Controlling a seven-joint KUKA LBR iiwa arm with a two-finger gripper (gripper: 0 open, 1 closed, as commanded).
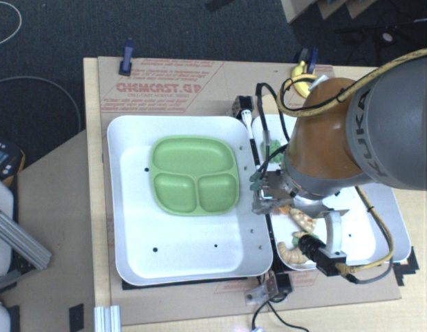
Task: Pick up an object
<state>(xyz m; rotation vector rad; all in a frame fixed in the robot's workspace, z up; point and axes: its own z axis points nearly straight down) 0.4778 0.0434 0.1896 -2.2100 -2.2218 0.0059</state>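
Observation:
A light green divided plate (195, 174) lies flat in the left white bin (130, 206), toward its back half. The arm's orange band and grey body hang over the right bin (386, 220) and cover most of it. My gripper (286, 203) reaches down at the right bin's left side, near the wall between the bins; the wrist hides how it is set. Pale tan pieces (295, 253) lie in the right bin's front left corner, just below the gripper. A small green thing (271, 152) peeks out beside the wrist.
Black cables (269, 109) loop from the arm over the back of the right bin. A brown board (158, 81) with red print lies under both bins. A black bracket (324, 258) on the arm hangs over the front of the right bin.

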